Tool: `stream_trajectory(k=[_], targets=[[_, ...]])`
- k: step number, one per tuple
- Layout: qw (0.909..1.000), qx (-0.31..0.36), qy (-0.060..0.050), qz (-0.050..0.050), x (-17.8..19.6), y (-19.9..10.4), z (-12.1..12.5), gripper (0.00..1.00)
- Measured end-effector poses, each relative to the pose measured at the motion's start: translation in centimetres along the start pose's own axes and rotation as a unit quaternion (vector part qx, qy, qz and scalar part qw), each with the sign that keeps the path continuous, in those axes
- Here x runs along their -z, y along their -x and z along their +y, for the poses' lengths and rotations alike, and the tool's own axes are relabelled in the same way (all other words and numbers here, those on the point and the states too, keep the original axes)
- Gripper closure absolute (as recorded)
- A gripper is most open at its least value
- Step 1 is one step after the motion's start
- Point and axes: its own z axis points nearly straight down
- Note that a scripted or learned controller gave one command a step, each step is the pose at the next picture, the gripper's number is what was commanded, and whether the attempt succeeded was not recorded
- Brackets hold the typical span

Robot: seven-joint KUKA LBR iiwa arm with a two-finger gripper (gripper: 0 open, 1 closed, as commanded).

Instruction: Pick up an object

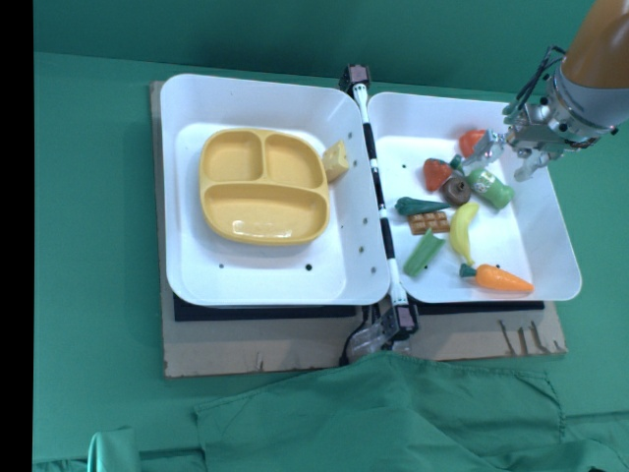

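**Two bins, one arm: robot hand hovers over toy food**

Two shallow white bins sit side by side on the green desk, split by a black-and-white divider rod (378,190). The left bin (197,101) carries a yellow three-compartment plate (263,185) near its middle, with a pale yellow cheese wedge (336,160) just beside the plate's right edge, close to the divider.

The right bin (555,254) carries a scatter of toy food. Near its far edge lies a red strawberry-like piece (474,142). Toward the middle sit a red tomato piece (437,174), a brown round piece (456,189) touching it, and a green can (490,188) tilted just to the right. Below them come a dark green vegetable (420,206), a brown chocolate bar (428,223), a yellow banana (462,231) and a light green pod (424,253). An orange carrot (501,279) rests near the bin's near right corner.

The grey arm with its orange band (601,37) reaches in from the right. Its hand (511,155) hangs over the far right part of the right bin, just beside the strawberry-like piece and the green can. Its fingers (531,167) stand apart, and nothing shows between them. Every toy piece lies in the bin.

A folded green cloth (393,416) covers the desk's near edge.
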Motion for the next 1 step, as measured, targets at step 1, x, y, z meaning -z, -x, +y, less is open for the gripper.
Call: stream_trajectory(k=[1], targets=[[1.0, 0.0, 0.0, 0.0, 0.0, 0.0, 0.0, 0.0]])
